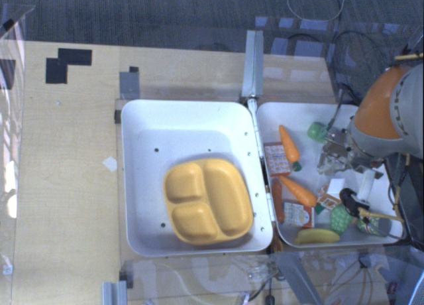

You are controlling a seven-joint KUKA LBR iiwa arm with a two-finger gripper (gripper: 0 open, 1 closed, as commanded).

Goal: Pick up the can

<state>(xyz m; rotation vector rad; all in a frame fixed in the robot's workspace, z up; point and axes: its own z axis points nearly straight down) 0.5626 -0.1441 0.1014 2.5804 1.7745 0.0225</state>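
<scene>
A yellow sectioned tray (208, 200) sits in the left bin (142, 131), well apart from the jaws across the divider. Just left of the jaws in the right bin (268, 121) lie two carrots (288, 144) (298, 191); below them rest a banana (317, 235) and a green bumpy toy (340, 218).

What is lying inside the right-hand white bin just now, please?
Two carrots, a banana, small cartons and green items. The arm and tool cover part of the bin, so no can is identifiable.
</scene>
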